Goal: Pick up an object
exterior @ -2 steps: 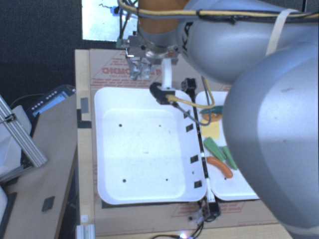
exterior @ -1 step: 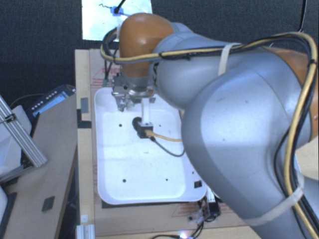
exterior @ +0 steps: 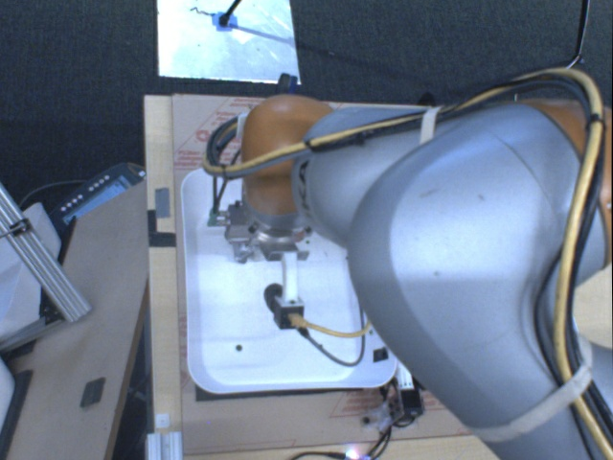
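My gripper (exterior: 272,249) hangs low over the middle of the left white bin (exterior: 213,353), below the orange band of the wrist. The bin floor around it is bare white, apart from a tiny dark speck (exterior: 239,348) near the front. Nothing is visibly held. The big grey arm crosses the view from the right and hides the bin's right side and the other bin.
The bin rests on a pale board (exterior: 163,161) with red print. A grey metal rail (exterior: 43,266) and a dark keypad device (exterior: 96,192) lie to the left. At the back lies a shiny square sheet (exterior: 225,27). Loose wires (exterior: 397,408) sit by the bin's front right corner.
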Available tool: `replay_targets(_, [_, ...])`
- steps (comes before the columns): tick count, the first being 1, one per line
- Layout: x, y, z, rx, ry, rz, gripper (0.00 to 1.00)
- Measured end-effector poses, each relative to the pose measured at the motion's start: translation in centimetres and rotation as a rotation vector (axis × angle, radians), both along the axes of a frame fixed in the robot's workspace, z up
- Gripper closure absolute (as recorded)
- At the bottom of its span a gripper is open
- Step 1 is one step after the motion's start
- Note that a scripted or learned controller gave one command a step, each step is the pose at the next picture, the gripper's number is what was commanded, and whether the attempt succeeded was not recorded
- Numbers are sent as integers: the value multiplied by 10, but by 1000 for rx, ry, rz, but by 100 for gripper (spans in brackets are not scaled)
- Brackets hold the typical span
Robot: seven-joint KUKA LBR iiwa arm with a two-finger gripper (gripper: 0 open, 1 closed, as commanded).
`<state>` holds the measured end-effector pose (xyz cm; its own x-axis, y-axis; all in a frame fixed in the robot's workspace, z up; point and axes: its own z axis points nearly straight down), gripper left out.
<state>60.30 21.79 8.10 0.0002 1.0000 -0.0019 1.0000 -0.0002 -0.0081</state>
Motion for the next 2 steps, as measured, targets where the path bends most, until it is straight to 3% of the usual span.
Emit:
replay_targets(1, [-121, 19, 3, 3, -2, 6, 100])
replay_targets(2, [-115, 17, 112, 7, -17, 3, 100])
